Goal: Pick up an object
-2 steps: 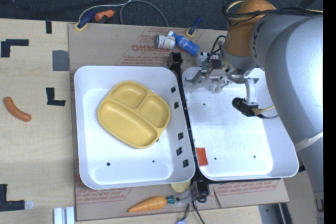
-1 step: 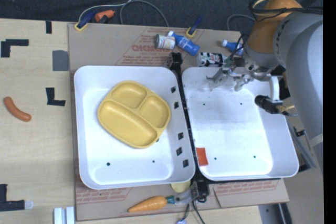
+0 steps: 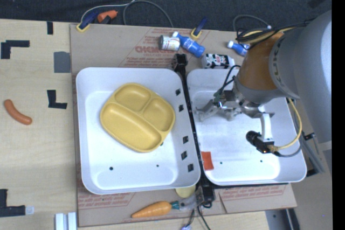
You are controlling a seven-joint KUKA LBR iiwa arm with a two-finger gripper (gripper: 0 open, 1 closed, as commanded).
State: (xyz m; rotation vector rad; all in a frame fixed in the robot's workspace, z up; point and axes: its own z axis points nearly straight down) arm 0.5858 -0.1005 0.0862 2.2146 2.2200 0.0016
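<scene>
My end effector hangs low in the right bin, near its upper left corner beside the divider; whether its fingers are spread or pressed together I cannot tell, and I see nothing between them. The nearest candidate I judge to be the small orange-red piece lying flat on the right bin's floor, near the lower left corner, well apart from me; the yellow divided plate sits in the left bin, too broad for an easy pinch. To do this well I should centre above the small piece, come straight down, and close along its narrow side, keeping clear of the bin wall just beside it; being so flat, it could slip. My arm reaches in from the right, orange band above the wrist, bent down over the right bin.
</scene>
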